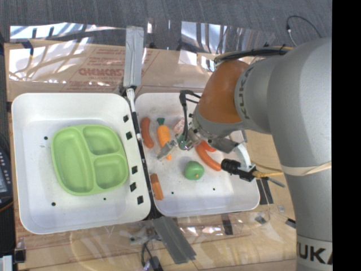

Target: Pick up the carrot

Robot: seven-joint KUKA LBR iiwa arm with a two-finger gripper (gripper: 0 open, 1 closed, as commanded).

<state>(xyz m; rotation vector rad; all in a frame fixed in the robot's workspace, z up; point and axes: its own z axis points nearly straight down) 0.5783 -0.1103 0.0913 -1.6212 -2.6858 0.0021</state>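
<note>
Bench, two white bins; claw (169,149) spread just below carrot (163,135), frame centre. Looked light, stiff, smooth; best gripped mid-body.

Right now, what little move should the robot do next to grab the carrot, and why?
Probably a small slide toward the carrot, then down. The gripper sits just below and beside the carrot in the right bin, and nothing shows between its tips. The sausage lies close on the carrot's other side, so the slide should be short. The green apple is out of the way.
</note>
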